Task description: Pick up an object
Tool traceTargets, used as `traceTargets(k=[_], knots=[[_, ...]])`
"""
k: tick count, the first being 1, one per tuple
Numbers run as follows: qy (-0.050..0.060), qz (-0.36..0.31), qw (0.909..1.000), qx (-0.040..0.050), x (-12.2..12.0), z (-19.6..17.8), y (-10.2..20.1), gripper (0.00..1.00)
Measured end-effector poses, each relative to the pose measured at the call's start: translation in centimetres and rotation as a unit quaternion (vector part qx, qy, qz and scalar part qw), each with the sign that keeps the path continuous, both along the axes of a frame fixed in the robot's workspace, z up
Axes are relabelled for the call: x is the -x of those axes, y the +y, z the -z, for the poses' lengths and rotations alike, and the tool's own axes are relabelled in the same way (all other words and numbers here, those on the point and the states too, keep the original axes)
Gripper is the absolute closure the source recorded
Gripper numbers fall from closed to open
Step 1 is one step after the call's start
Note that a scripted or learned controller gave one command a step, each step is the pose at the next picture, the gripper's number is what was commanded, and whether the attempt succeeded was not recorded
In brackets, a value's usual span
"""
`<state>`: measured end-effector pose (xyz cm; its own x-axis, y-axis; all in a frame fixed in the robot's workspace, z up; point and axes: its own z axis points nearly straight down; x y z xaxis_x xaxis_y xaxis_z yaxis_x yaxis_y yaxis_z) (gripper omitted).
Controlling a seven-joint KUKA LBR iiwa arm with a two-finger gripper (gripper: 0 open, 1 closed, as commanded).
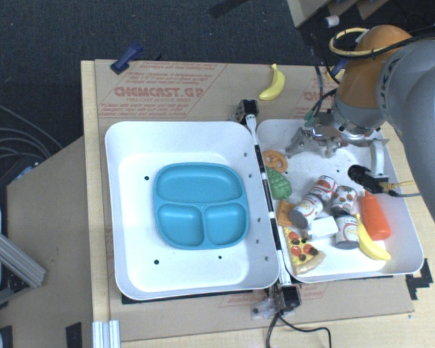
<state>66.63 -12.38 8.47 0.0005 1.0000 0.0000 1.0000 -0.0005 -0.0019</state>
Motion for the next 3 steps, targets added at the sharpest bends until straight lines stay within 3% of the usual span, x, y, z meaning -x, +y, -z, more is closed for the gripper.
traceTargets(k=[1, 2, 3], knots=[[-0.001, 0.000, 1.0000, 0.0002, -0.1, -1.0, 0.0, 1.00], [-0.001, 0.000, 1.0000, 0.0002, -0.1, -1.0, 0.0, 0.00], [0.000, 0.000, 1.0000, 0.0000, 0.0, 0.0, -0.9, 0.00]])
